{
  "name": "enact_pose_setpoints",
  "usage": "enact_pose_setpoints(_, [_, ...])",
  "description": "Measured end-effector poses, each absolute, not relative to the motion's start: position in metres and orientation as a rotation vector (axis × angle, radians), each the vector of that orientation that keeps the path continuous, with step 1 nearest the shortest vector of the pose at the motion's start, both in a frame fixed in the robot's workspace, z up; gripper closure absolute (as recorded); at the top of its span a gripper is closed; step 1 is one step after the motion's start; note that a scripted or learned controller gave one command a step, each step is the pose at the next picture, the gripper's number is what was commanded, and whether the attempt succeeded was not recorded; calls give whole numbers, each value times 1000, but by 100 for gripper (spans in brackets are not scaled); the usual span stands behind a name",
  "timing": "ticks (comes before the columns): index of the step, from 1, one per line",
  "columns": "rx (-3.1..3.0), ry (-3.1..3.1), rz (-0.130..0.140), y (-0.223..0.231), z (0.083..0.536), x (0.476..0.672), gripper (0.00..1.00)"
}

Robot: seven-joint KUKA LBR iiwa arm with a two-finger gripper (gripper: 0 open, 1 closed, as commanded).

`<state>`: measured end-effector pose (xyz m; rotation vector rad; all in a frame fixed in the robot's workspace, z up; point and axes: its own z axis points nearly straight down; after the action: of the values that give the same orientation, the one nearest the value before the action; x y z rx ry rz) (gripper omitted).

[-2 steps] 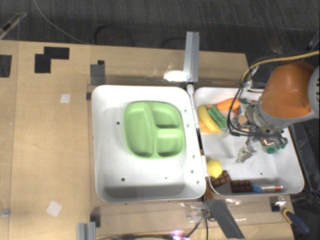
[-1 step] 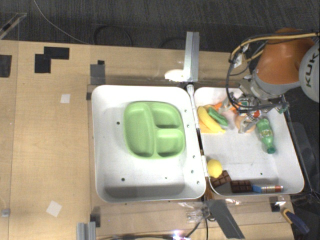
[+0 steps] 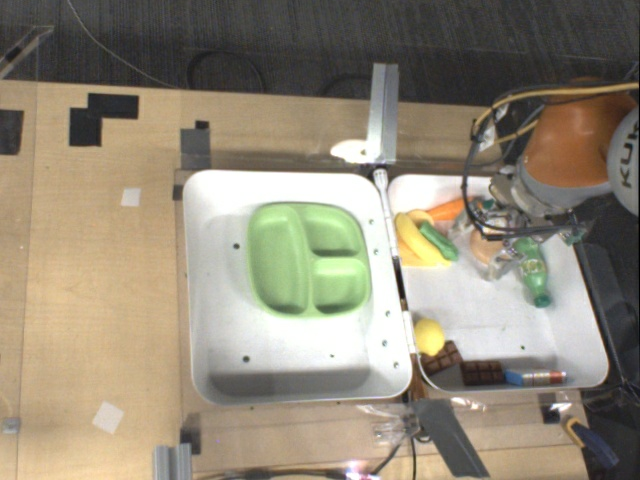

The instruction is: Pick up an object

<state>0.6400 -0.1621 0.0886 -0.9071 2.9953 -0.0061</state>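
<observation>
The right bin (image 3: pixel 580 358) holds several small objects. A yellow banana (image 3: pixel 413 243) lies at its left wall with a green vegetable (image 3: pixel 438 240) across it and an orange carrot (image 3: pixel 447 209) just behind. A green bottle (image 3: pixel 535 276) lies right of centre. A yellow lemon (image 3: pixel 428 336), a brown chocolate bar (image 3: pixel 470 371) and a marker pen (image 3: pixel 535 376) lie along the front edge. My gripper (image 3: pixel 497 256) hangs low over the bin's back half, between the green vegetable and the bottle, above a pale peach-coloured thing (image 3: pixel 482 249) that it partly hides.
The left bin (image 3: pixel 215 368) holds a green divided plate (image 3: pixel 307 258). A metal post (image 3: pixel 383 108) stands behind the wall between the bins. Black cables (image 3: pixel 485 138) loop around the wrist. The orange band of the arm (image 3: pixel 570 143) reaches over the bin's back right corner.
</observation>
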Motion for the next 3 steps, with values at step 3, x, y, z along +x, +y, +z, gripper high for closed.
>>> enact_pose_setpoints(3, [-1082, 2930, -10, -113, 91, 569, 0])
